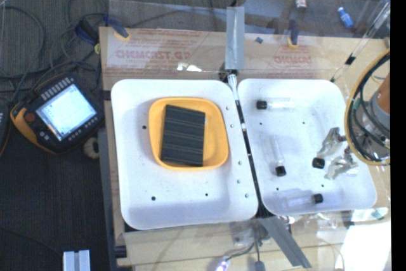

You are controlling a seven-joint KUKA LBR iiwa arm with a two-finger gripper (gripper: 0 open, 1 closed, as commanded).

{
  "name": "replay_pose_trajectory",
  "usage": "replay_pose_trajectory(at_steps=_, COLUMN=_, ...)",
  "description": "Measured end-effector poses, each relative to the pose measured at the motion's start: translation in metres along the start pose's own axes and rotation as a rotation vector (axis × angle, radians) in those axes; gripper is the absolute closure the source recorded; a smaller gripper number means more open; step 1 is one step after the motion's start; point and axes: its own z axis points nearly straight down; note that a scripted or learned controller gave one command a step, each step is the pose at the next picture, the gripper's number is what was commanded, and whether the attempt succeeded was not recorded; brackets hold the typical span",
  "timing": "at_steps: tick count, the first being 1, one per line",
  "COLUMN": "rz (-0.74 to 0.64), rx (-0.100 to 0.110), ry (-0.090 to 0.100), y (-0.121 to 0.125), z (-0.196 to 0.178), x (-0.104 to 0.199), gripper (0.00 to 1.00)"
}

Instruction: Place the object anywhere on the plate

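The arm is mostly cut off at the right edge; its gripper (336, 152) hangs over the right bin (298, 89), fingers spread apart, holding nothing. One dark ribbed block (183, 135) lies flat on the single yellow plate (155, 114) in the left bin (184, 203), long axis running near-to-far. Three clear vials (276, 157) with black caps lie in the right bin.

A wooden bench (190, 57) bore two shallow white bins side by side, touching along their inner edges. The left bin (181, 200) and the right bin (298, 130) rested directly on it, beneath a clear plastic sheet (165, 22) at the back.
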Motion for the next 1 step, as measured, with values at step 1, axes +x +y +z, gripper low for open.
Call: replay_pose_trajectory(at_steps=1, rz=-0.001, rx=0.000, ry=0.000, y=0.0001, z=-0.0001, x=-0.0002, gripper=0.00)
